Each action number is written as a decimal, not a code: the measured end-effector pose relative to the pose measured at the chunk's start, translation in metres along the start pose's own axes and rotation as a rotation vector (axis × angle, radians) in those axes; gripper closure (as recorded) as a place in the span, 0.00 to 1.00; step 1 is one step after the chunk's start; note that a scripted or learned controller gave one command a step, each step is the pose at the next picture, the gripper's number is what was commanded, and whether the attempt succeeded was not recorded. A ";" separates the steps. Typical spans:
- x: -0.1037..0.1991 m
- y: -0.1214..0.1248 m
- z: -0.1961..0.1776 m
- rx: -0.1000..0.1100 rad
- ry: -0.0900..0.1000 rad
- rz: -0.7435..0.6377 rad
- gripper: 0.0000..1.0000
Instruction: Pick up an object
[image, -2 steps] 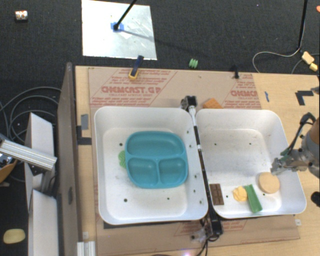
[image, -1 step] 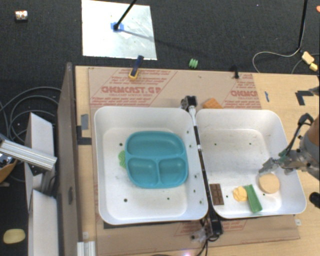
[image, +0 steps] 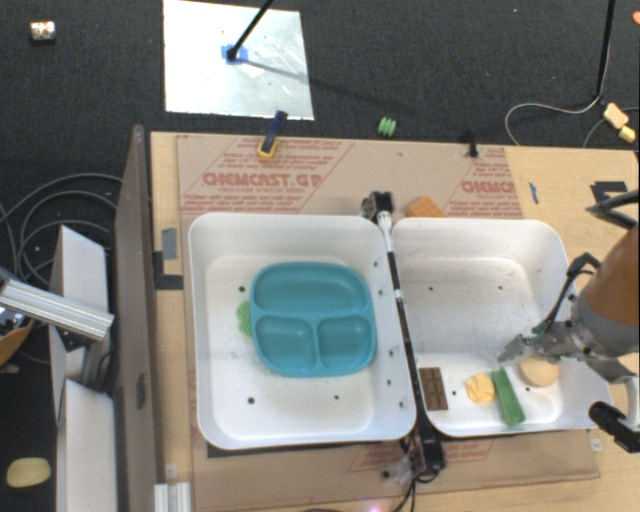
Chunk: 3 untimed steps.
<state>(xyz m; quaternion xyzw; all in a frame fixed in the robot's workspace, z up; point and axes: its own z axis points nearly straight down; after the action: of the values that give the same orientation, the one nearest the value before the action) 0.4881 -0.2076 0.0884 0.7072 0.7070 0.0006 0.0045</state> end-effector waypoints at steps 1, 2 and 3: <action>-0.002 0.003 -0.016 -0.009 -0.005 0.000 1.00; -0.002 0.003 -0.016 -0.008 -0.004 0.000 0.00; -0.002 0.004 -0.026 -0.011 -0.005 -0.001 1.00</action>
<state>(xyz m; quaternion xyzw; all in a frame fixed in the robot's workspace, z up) 0.4915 -0.2096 0.1148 0.7069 0.7072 0.0027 0.0099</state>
